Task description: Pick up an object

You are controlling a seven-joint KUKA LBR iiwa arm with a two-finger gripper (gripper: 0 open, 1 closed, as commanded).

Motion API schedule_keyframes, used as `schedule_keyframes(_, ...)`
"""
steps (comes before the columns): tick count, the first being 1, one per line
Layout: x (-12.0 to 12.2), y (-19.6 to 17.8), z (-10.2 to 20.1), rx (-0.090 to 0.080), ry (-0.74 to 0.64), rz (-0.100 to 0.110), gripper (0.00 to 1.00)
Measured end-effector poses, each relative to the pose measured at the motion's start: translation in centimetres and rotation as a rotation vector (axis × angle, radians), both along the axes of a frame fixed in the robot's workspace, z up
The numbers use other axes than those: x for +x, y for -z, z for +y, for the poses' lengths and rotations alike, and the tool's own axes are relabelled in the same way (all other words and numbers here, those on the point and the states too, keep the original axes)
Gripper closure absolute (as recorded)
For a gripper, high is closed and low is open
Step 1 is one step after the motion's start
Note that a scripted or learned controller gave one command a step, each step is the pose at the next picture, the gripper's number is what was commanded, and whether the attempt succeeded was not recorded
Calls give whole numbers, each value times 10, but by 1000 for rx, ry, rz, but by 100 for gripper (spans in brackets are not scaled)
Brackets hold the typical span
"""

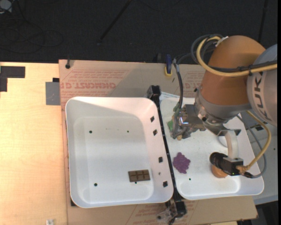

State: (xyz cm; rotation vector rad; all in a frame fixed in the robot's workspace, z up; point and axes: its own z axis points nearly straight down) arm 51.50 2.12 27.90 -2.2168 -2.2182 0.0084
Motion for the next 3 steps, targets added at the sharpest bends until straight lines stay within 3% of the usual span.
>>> schedule_keyframes(1, 34, -79, 45, 0, -3, -11, 100)
schedule_keyframes(2, -9, -51, 52, -1, 0, -3, 100)
schedule_keyframes(3, 31, -54, 21, -1, 1, -5, 100)
